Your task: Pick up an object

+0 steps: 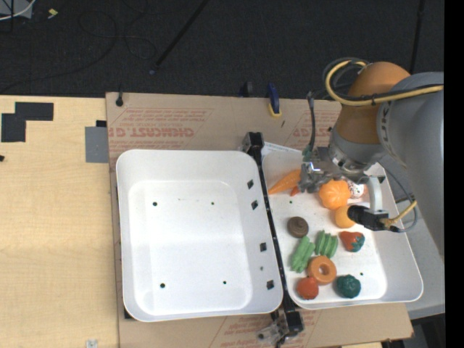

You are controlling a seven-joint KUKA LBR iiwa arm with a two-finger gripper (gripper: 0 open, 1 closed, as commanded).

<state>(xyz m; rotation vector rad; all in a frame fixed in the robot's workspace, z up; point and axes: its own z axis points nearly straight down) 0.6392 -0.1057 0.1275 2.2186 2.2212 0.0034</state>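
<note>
Arm (395, 114) is in from the right, orange band up top, wrist low over the back of the right bin (406, 267). Gripper (313, 174) sits down near the bin's back-left corner, btwn the carrot (284, 183) on its left and the orange ball (334, 194) on its right. Claw state: can't tell from this angle, it's dark metal under the wrist. Nothing visibly clamped in it.

All the pickable stuff is in the right bin. Carrot lies tilted by the divider. Orange ball is just beside the gripper, w/ a smaller orange piece (344, 216) right below it. Brown disc (298, 227) is mid-bin, near the left wall. Green pieces (304, 252) lie slanted below the disc, w/ a second green bunch (326, 243) next to them. Ring donut (321, 269) touches the greens' lower end. Red tomato (307, 288) is at the front edge, and a dark teal ball (348, 286) is just right of it. Strawberry (353, 241) is further right, apart from the greens.

Left bin (119, 194) sits alongside, the two rims meeting at the black clips.
</note>
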